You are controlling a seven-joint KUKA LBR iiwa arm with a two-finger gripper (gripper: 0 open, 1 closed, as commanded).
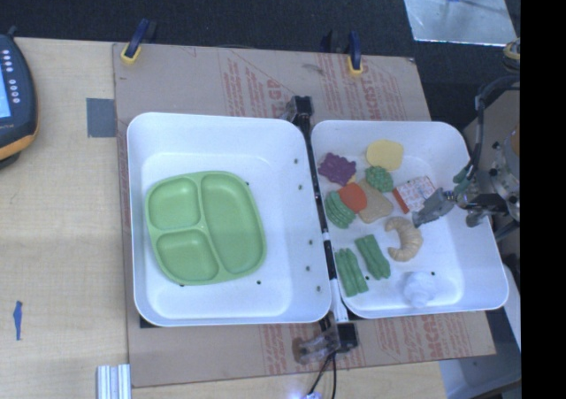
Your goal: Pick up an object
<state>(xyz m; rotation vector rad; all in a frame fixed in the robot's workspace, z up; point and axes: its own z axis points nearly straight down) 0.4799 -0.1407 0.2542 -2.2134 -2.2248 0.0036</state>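
Gripper (439, 205) sits low over the right bin (478, 287), near its right wall; whether it is wide, narrow or gripping cannot be told. It is just beside the red-white packet (416, 189) and above the croissant (404, 239). The toy food clusters toward the bin's left wall: purple grapes (336, 167), yellow piece (385, 155), orange piece (353, 196), green beans (372, 257). A white crumpled item (419, 288) lies near the front edge. Left bin (150, 145) holds a green divided plate (205, 227), centre-left.
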